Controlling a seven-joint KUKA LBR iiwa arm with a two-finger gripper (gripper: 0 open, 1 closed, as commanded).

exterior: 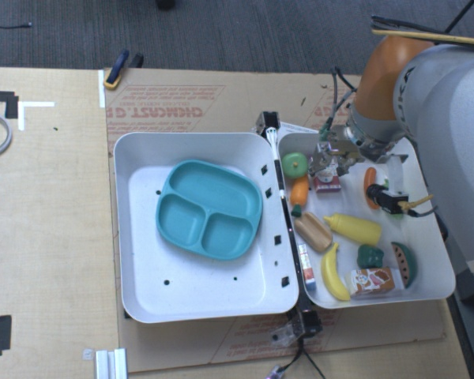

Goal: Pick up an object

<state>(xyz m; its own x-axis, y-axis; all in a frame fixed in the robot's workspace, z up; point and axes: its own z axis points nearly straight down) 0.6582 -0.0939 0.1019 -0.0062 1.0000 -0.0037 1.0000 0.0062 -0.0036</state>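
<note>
The arm's tool (329,163) hangs low in the right bin (426,287), just above a small red-and-white item (327,183) near a green apple (295,163) and an orange piece (299,193), apparently lining up a pick; whether its grip is spread or closed cannot be told. A teal divided plate (209,209) sits in the left bin (134,235), likely awaiting deliveries.

I saw the gripper (329,163) down at the far edge of the right bin (426,287), beside a green apple (295,163) and an orange piece (299,192). A hot dog (313,231), mustard bottle (354,227) and banana (333,273) lay nearer the front edge. The left bin (134,219) carried a teal divided plate (209,209)
</note>
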